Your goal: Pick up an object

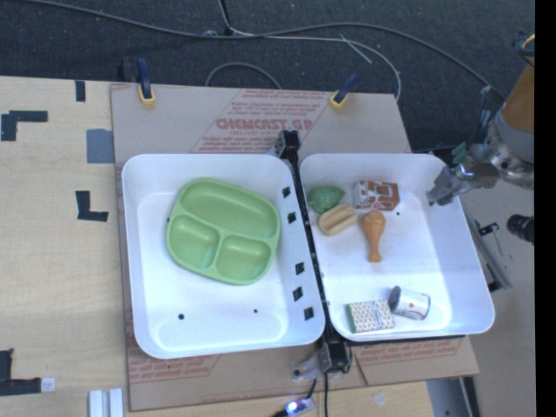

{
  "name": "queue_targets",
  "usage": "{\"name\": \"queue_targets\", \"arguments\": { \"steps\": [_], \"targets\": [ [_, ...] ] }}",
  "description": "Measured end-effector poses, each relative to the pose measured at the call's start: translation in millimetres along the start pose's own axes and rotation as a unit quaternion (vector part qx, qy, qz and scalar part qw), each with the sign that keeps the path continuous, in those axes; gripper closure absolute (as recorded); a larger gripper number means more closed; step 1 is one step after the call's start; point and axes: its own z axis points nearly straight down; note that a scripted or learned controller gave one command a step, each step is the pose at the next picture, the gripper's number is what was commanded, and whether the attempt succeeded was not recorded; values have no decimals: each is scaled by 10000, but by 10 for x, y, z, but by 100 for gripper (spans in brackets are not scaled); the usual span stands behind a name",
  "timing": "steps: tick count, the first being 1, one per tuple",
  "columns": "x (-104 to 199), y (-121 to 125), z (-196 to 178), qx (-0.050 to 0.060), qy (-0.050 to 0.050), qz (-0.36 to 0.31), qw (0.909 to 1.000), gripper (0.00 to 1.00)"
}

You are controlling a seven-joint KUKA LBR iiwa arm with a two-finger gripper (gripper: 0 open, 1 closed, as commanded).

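Fingers cannot be read: the gripper [445,187] sits at the right edge of the frame, over the upper right rim of the right bin [452,259], and its tips are a dark blur. Whether they are apart or together cannot be told. Nothing shows between them.

Right bin, upper half: a green lump [325,198] by the divider, a tan roll [337,220] just below it and touching or nearly so, a brown-and-white carton [376,195] to the right, a drumstick [373,233] lying upright in the frame under the carton. All four cluster close, left of the gripper and well apart from it.

Right bin, lower edge: a patterned packet [370,316] and a small can [409,303] on its side, just beside each other, near the bottom wall.

Open floor lies in the bin's middle and along its right side.

Left bin [143,233]: a green tray [224,230], tilted, in the upper middle; bare floor below it.
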Motion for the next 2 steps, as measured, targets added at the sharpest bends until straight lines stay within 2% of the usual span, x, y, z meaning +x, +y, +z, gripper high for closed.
{"name": "queue_targets", "arguments": {
  "steps": [1, 2],
  "targets": [
    [3, 15, -534, -2, 0, -7, 10000, 100],
    [490, -63, -361, 35, 12, -17, 10000, 100]
  ]
}}
